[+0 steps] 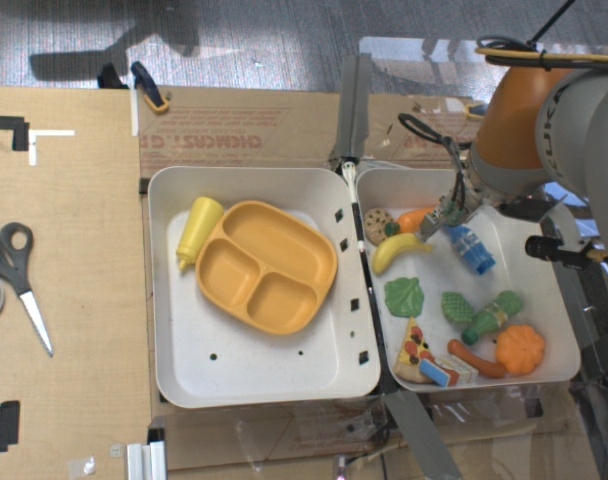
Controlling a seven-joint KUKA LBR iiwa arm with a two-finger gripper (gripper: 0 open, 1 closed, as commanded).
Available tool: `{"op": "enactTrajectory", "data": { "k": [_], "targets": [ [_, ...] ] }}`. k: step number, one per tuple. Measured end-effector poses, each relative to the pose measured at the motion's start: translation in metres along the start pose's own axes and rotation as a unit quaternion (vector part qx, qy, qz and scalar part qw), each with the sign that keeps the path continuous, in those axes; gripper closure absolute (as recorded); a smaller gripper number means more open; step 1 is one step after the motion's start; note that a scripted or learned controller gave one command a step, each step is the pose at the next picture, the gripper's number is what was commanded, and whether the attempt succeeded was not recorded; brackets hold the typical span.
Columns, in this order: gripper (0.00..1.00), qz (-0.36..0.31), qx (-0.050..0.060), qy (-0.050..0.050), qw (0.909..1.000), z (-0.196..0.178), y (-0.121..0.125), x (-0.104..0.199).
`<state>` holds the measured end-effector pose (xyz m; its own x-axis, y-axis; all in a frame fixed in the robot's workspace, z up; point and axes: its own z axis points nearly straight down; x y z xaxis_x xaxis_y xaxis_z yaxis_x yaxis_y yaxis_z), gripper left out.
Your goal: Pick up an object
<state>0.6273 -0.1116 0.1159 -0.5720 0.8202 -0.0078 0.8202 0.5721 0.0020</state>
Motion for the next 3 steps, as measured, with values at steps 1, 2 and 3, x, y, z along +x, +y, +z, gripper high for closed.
{"op": "enactTrajectory", "data": {
  "k": [1, 2, 3],
  "targets": [
    [1.00, 0.071, 0.001, 0.002, 0.9975, -0.095, 0.062, 0.031],
    [1.00, 0.100, 0.001, 0.002, 0.9950, -0.180, 0.049, 0.021],
    [0.00, 0.100, 0.002, 0.002, 0.9950, -0.179, 0.049, 0.021]
  ]
}}
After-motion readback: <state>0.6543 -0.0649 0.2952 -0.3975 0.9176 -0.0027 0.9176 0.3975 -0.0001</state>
